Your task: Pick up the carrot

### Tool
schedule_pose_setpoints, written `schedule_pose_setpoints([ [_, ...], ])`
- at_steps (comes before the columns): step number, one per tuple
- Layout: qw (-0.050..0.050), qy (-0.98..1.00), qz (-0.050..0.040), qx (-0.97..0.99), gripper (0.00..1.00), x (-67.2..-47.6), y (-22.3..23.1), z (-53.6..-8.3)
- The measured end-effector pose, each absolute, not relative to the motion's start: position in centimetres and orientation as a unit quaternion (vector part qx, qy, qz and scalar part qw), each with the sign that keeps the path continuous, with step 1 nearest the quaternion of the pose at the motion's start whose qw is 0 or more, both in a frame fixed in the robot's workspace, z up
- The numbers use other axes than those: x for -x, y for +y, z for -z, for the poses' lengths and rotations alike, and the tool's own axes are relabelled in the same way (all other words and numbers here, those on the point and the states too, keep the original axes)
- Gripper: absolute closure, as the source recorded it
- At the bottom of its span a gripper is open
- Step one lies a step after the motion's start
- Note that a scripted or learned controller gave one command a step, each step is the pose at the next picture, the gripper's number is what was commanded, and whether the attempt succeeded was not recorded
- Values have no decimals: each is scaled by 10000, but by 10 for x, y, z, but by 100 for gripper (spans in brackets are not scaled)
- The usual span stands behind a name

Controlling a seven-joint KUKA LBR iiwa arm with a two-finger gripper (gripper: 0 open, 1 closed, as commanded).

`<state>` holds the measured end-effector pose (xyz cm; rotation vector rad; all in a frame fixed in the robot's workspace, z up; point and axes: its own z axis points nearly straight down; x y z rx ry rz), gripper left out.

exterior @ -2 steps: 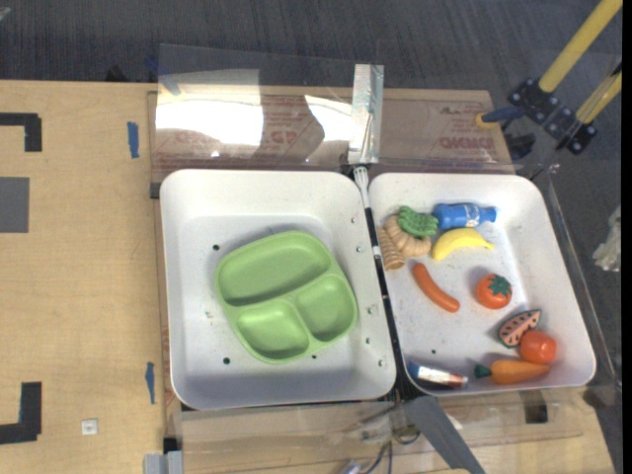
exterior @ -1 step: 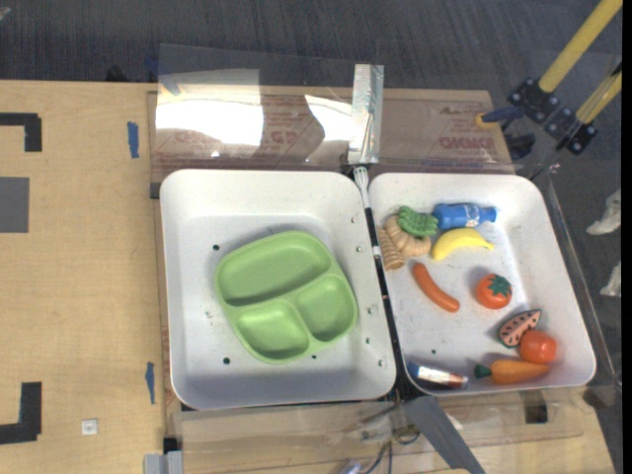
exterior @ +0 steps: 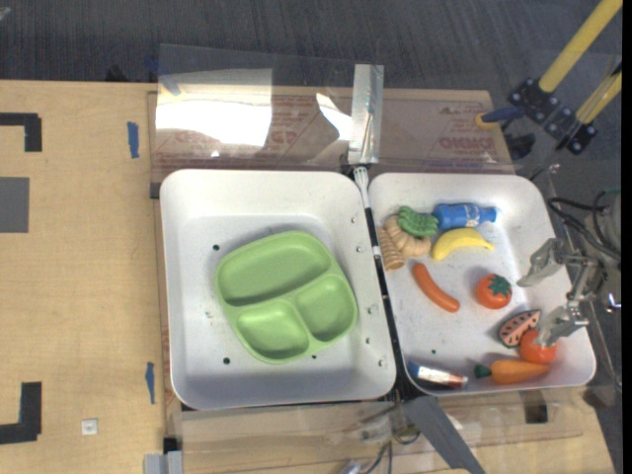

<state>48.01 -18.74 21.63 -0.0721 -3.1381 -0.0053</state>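
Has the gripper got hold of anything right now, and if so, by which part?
It cannot be told. The gripper sits at the right bin's edge, near a red tomato-like piece; the carrot lies just below it, on the bin floor.

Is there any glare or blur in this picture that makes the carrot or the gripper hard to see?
In the camera view, strong glare lies on the clear panel behind the left bin, away from the toys. The carrot in the right bin is evenly lit and fairly sharp. The gripper at the right rim looks soft and thin against the white, so its fingers are hard to make out.
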Motion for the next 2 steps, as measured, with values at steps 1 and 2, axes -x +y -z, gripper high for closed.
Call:
schedule_pose_setpoints([
  [1, -9, -9924, 7, -1229, 0, -481, -167, -169],
  [2, -38, -9989, -2, -467, 0, -492, -144, -181],
])
